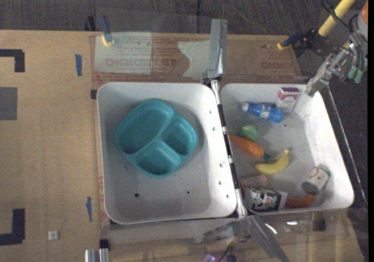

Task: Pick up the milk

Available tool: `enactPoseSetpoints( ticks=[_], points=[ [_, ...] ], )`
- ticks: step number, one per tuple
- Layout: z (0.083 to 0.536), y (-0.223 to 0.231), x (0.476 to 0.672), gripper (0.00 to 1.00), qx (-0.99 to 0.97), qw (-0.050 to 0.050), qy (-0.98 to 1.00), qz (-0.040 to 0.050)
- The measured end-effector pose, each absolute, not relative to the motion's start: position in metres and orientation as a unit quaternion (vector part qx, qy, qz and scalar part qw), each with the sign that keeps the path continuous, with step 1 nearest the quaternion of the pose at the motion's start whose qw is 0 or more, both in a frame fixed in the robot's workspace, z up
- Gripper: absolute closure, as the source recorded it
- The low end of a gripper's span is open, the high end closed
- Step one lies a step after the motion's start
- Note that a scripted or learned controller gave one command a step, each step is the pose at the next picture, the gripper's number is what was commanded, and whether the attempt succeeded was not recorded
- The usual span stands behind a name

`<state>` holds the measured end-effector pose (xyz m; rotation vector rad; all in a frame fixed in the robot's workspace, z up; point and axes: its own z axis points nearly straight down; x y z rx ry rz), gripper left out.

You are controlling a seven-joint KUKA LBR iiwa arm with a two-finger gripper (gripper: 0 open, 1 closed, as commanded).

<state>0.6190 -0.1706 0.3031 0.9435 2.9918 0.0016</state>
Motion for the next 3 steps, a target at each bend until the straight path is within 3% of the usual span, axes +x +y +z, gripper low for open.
enactPoseSetpoints(
  ticks=[1, 2, 3],
  points=[
    [0.303, -0.157, 0.623, 1.0, 0.238, 0.002, 0.971, 0.0004],
    [0.291, -0.159, 0.649, 1.0, 0.211, 0.005, 0.977, 0.0002],
    [0.344, -0.181, 0.654, 1.0, 0.193, 0.005, 0.981, -0.0002]
  ],
)
